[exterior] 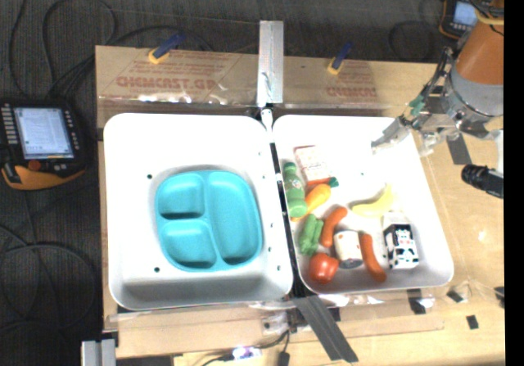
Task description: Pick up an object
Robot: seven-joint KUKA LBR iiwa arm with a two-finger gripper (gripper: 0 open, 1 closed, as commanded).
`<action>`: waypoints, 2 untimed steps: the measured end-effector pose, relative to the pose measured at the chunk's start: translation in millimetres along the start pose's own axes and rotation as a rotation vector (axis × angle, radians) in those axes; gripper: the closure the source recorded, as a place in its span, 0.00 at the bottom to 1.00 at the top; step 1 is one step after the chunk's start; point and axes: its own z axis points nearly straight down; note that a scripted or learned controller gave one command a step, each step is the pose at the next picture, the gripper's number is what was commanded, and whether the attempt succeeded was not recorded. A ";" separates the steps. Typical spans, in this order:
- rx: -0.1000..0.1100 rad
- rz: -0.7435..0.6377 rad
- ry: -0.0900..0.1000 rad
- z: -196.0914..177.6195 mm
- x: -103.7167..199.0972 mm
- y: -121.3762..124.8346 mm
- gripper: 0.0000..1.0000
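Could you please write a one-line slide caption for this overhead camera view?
Claw poised over the right bin of toy food, beside the left bin holding a blue divided tray.

Bright, even overhead light; soft picture from my feed.

I saw the two white bins [196,131] close to blown out, with little wall detail. Glare streaked the plastic film [184,90] behind them. Shadows were faint and short. Small objects looked slightly blurred, and the dark floor [49,274] stayed dim and grainy.
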 end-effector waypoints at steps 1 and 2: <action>0.000 -0.062 0.000 156.4 19.4 -34.8 0.00; -0.014 -0.033 -0.005 162.8 70.2 -102.5 0.00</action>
